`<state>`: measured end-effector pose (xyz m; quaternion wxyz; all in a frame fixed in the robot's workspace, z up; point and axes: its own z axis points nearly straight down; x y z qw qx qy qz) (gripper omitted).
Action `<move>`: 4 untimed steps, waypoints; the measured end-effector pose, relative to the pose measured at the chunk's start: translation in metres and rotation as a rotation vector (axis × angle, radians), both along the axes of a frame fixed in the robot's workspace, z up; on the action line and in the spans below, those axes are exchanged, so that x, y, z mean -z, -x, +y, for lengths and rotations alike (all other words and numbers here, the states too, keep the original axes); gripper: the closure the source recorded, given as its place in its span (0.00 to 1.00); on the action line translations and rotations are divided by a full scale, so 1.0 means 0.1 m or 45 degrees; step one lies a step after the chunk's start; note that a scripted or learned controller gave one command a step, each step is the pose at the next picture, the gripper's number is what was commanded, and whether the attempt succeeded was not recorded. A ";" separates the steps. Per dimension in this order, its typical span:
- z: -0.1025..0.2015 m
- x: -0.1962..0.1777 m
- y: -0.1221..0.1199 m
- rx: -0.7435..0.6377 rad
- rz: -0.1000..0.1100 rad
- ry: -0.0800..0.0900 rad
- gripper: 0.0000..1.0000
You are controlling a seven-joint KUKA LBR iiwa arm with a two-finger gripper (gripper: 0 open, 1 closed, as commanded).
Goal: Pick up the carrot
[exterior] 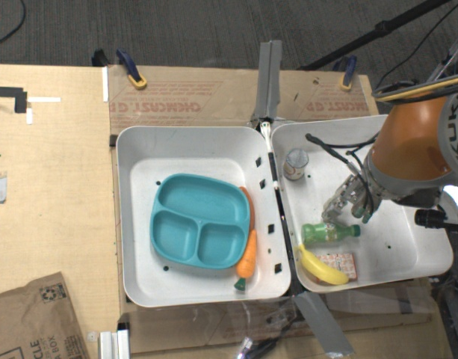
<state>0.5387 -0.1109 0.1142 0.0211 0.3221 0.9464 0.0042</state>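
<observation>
Orange carrot (pixel 247 254) lies in the left bin (pixel 128 223), against the right edge of the teal plate (pixel 199 221). Gripper (pixel 338 209) hovers in the right bin (pixel 408 256) above the green bottle (pixel 327 233); finger state cannot be determined.

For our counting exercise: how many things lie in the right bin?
4: a small can near the back left, a green bottle mid-bin, a banana and a small packet in front. The arm may hide more.

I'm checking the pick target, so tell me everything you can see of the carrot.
The carrot is small, orange and smooth, plastic-looking, with a green stub at its lower end. It lies in the left bin, near the front right corner, roughly upright in the view, tilted slightly. It rests against the right edge of the teal tray. The gripper is over the other bin.
</observation>
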 end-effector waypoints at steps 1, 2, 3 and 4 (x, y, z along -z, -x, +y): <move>0.65 -0.81 0.55 -0.088 0.055 -0.006 1.00; 0.85 -1.77 0.60 0.044 0.052 -0.006 1.00; 0.96 -1.16 0.60 -0.412 0.056 0.001 1.00; 1.60 -0.76 0.61 -0.566 0.057 0.005 1.00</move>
